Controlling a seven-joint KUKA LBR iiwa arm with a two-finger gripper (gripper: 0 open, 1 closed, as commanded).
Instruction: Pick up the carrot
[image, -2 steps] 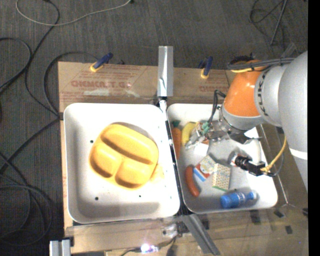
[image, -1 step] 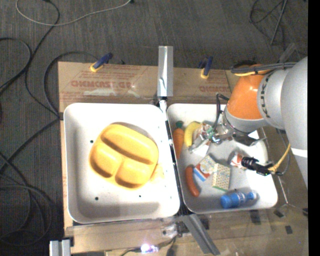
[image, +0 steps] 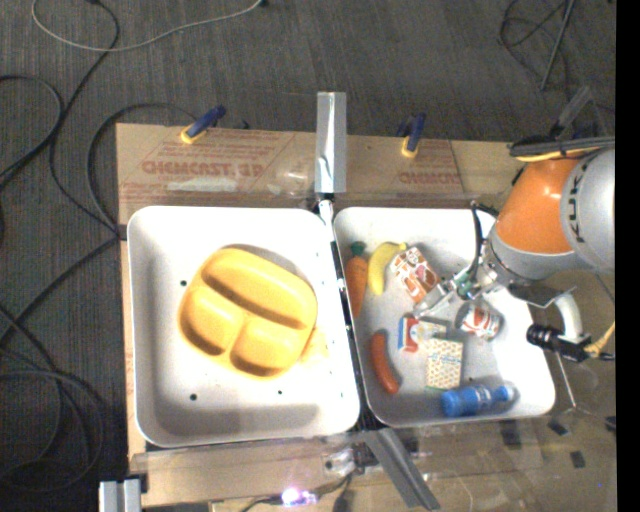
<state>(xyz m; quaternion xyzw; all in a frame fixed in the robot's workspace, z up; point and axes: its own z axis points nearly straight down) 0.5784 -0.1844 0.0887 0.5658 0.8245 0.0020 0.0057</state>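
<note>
The carrot (image: 356, 281), orange with a green top, lies along the left wall of the right bin (image: 545, 395), pointing toward the bin's front. My gripper (image: 446, 297) hangs low over the middle of that bin, well to the right of the carrot. It sits among a red-and-white packet (image: 412, 271) and a small can (image: 481, 321). The arm's orange band (image: 535, 215) is above the bin's right side. Nothing shows held in the gripper.
A banana (image: 383, 264) lies right beside the carrot. A red sausage (image: 384, 363), a small carton (image: 408, 334), a patterned box (image: 444, 363) and a blue bottle (image: 478, 399) fill the bin's front. The left bin (image: 150, 330) holds a yellow divided plate (image: 248, 310).
</note>
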